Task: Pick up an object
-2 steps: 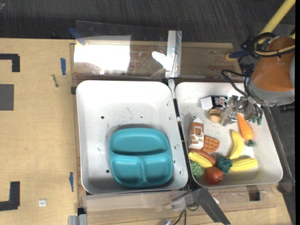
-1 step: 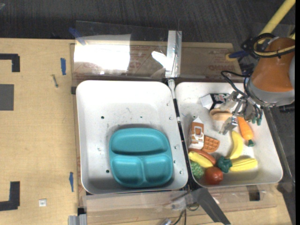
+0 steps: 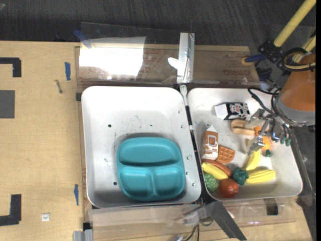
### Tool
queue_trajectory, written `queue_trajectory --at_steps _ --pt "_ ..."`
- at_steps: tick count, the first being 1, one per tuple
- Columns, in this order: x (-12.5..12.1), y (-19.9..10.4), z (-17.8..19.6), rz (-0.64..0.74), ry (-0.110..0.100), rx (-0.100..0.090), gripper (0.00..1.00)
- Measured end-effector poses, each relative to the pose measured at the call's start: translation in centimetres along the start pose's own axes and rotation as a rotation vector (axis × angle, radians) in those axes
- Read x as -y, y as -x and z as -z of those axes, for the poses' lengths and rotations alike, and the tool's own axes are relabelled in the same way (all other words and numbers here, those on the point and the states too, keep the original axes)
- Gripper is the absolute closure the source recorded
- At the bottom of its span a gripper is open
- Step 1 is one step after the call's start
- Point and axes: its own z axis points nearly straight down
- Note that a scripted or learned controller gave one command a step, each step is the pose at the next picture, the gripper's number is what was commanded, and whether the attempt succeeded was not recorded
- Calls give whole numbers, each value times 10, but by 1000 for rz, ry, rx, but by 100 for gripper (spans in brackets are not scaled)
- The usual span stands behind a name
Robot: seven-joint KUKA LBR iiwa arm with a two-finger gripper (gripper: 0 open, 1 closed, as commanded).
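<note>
1. Two shallow white plastic bins sit side by side on a pale wooden bench point(image 3: 35, 149), seen from above at a slant.
2. The left white bin point(image 3: 100, 114) holds a teal plastic tray with three compartments point(image 3: 150, 168), lying toward the near edge of that bin.
3. The right white bin point(image 3: 293, 177) holds a cluster of toy food, gathered mostly along its near half.
4. Near the far side of the right bin lies a small black-and-white patterned carton point(image 3: 231, 110), and just beside it, nearer the viewer, a toy hot dog in a tan bun point(image 3: 244, 128).
5. By the dividing wall stands a small orange-and-white carton point(image 3: 210, 141), with a brown toy waffle point(image 3: 225, 154) touching it.
6. At the near edge lie a yellow toy banana point(image 3: 214, 170), a red toy tomato point(image 3: 228, 187), a green leafy toy vegetable point(image 3: 239, 175) and a yellow toy corn cob point(image 3: 261, 175).
7. The grey arm with an orange band point(image 3: 301, 92) reaches in from the right, over the right bin.
8. Its pincer point(image 3: 261, 140) hangs low among the toys, just right of the hot dog and above a slim yellow piece point(image 3: 254, 159); cables and metal parts crowd it, so whether it is wide, narrow or gripping anything cannot be told.
</note>
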Motion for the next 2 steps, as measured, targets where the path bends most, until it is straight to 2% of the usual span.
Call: queue_trajectory --at_steps 2 --pt "3 -47 1 19 -2 6 0"
